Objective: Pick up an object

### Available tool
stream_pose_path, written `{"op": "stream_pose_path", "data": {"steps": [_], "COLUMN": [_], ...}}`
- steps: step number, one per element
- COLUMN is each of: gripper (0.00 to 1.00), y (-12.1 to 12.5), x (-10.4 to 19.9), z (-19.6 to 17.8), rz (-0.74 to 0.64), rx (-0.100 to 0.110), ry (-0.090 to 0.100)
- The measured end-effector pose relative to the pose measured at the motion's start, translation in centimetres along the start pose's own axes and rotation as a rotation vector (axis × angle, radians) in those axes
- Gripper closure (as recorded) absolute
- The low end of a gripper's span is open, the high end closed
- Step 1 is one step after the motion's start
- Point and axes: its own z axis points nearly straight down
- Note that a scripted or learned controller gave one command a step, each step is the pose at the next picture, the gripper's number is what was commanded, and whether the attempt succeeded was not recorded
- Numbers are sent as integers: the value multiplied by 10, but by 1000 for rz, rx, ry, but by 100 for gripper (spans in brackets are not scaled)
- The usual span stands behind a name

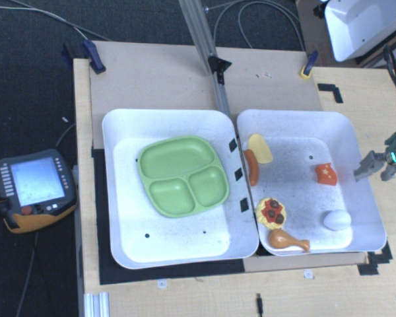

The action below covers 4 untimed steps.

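On the worktop (277,84), left bin (119,177) carries a green divided plate (183,176), right bin (356,150) holds sausage (253,167), pizza (272,212), drumstick (288,241), white egg (336,220), red piece (326,174); pincer (377,166) at right rim, grip state unclear.

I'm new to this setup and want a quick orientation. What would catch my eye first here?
The green divided plate lies alone in the left bin, the largest patch of colour. The right bin holds small toy foods: a hot dog and pizza slice near its left wall, a red piece toward the right. The hand sits at the right bin's right rim.
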Motion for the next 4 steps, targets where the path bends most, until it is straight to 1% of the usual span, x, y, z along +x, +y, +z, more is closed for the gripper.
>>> {"op": "stream_pose_path", "data": {"steps": [1, 2, 3, 4], "gripper": [0, 0, 0, 0], "y": [0, 0, 9, 3], "x": [0, 5, 12, 14], "z": [0, 43, 96, 159], "rz": [-1, 0, -1, 0], "rx": [-1, 3, 4, 6], "ry": [0, 2, 3, 3]}}
